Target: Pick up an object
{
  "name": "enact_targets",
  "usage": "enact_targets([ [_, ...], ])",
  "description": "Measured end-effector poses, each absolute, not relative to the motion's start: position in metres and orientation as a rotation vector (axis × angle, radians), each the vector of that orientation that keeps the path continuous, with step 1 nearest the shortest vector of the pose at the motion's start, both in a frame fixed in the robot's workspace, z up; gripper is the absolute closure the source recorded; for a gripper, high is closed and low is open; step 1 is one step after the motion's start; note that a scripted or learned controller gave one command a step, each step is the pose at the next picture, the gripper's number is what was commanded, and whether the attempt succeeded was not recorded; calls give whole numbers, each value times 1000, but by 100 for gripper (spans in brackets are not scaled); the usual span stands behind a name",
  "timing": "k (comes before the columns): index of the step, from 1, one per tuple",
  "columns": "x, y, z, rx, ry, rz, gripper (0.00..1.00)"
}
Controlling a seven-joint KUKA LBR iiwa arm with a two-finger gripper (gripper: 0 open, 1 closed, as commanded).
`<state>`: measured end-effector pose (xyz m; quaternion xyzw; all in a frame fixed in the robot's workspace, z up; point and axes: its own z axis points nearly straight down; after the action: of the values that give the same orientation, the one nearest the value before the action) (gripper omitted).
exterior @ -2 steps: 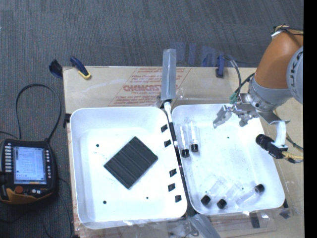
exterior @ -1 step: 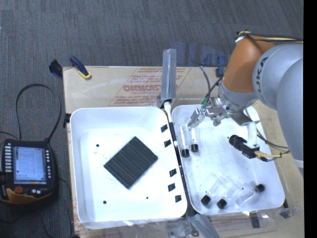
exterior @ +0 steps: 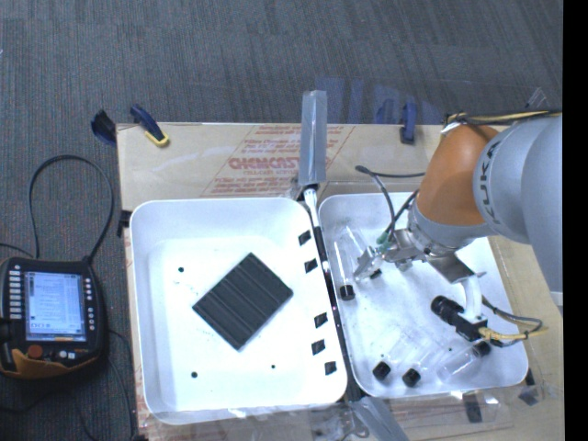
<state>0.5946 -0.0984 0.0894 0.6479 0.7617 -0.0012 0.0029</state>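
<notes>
So the arm [exterior: 496, 186] comes in from the right, elbow bent over the right bin [exterior: 514, 356], with the pincer [exterior: 369, 266] hanging low near that bin's left wall. Can't tell if it's clenched or released from here, honestly. A few clear tubes with black caps [exterior: 395, 356] lie scattered along the bin's front, at odd angles. The dark ribbed square pad [exterior: 243, 299] sits alone in the left bin [exterior: 147, 246], turned like a diamond, ribs running diagonally, well clear of every wall. A control pad [exterior: 50, 315] lies on the floor left of the desk [exterior: 211, 159].
</notes>
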Motion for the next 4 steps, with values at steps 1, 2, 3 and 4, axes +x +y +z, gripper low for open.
enact_targets([
  [1, 644, -102, 121, 2012, 2412, 1, 0],
  [2, 631, -98, 90, 1961, 2445, -4, 0],
  [3, 631, -98, 90, 1962, 2444, -4, 0],
  [4, 631, -98, 90, 1962, 2444, -4, 0],
])
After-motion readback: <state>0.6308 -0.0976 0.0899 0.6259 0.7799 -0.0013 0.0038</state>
